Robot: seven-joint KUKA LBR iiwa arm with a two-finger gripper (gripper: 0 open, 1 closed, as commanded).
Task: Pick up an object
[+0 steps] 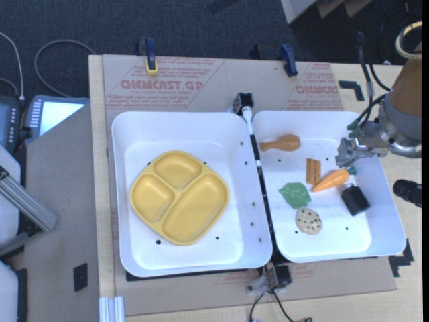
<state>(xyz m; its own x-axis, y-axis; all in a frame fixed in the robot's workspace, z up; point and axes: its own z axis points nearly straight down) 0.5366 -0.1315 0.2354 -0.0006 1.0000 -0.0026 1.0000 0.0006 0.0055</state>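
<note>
The right bin (375, 243) holds several small items. A tan chicken drumstick (281, 143) lies at the back, with a brown wafer (313, 170) and an orange carrot (332, 180) in the middle. A green leaf (295, 194), a speckled cookie (309, 221) and a black block (354, 200) lie nearer the front. My gripper (348, 157) hangs low at the bin's right side, just above the carrot's thick end and behind the black block. Nothing is visibly lifted off the bin floor.
In the left bin (127, 247) rests a yellow divided plate (179, 196). A raised ridge (258, 180) with black fittings separates the two bins. Blue clamps (151, 49) sit on the bench's far edge, and cables run along the right.
</note>
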